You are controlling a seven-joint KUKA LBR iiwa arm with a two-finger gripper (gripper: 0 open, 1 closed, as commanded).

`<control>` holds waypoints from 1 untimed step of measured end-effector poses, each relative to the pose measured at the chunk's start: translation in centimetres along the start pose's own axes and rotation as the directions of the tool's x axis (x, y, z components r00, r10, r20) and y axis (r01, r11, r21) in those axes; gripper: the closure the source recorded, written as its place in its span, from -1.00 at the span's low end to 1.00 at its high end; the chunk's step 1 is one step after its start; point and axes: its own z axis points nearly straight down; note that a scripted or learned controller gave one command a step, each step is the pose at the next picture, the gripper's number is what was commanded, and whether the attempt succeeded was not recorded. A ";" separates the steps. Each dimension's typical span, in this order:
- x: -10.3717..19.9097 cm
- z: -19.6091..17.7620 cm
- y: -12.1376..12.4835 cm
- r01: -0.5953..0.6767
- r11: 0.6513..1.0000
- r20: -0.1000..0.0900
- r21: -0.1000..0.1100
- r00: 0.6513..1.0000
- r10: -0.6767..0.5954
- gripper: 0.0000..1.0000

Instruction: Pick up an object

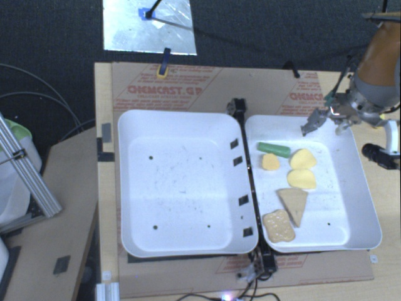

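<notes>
The right bin holds every candidate, while the gripper hangs above its far rim with fingers spread and nothing between them, well apart from the nearest piece. The tan wedge and the biscuit-like piece lie touching near the front, so a grab there could nudge one aside — or catch both. The two yellow pieces almost touch, and the green pod with the small orange piece just beside it looks low and flat — easy, I judge, for fingers to skid over.
</notes>
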 end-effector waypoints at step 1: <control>1.0 11.9 -5.0 -0.002 1.000 -0.004 0.011 1.000 0.002 -1.00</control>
